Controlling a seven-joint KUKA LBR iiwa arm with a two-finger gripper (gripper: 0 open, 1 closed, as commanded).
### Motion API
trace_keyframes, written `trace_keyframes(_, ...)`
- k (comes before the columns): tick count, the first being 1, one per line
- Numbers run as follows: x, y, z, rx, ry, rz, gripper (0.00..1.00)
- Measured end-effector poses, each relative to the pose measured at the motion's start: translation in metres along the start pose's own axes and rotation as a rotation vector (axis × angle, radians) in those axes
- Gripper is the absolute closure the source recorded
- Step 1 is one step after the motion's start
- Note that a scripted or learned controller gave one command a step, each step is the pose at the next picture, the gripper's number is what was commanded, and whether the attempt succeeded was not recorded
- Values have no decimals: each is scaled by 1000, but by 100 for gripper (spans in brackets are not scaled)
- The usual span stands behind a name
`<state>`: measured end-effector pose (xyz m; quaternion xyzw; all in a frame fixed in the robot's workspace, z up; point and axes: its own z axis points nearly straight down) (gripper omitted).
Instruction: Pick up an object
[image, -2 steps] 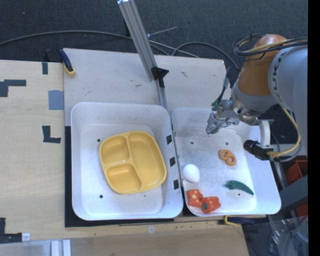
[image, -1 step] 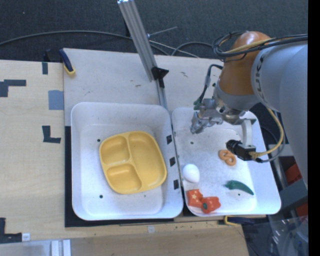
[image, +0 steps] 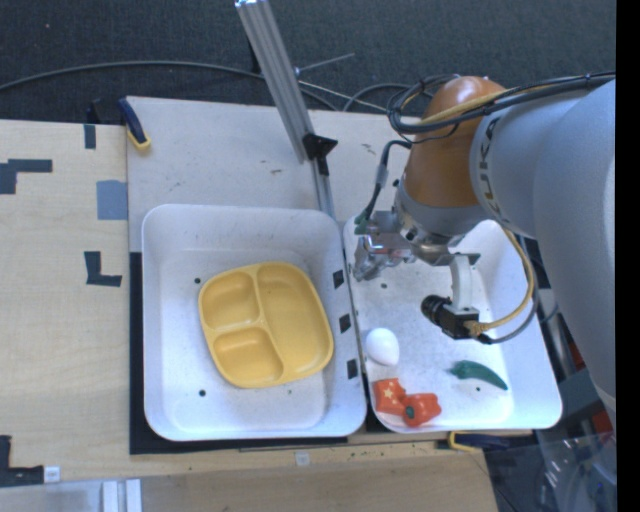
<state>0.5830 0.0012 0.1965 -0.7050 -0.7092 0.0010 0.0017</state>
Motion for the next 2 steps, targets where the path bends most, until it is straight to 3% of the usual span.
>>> trace_keyframes(2, 91, -39, -27, -2, 1, -2, 100)
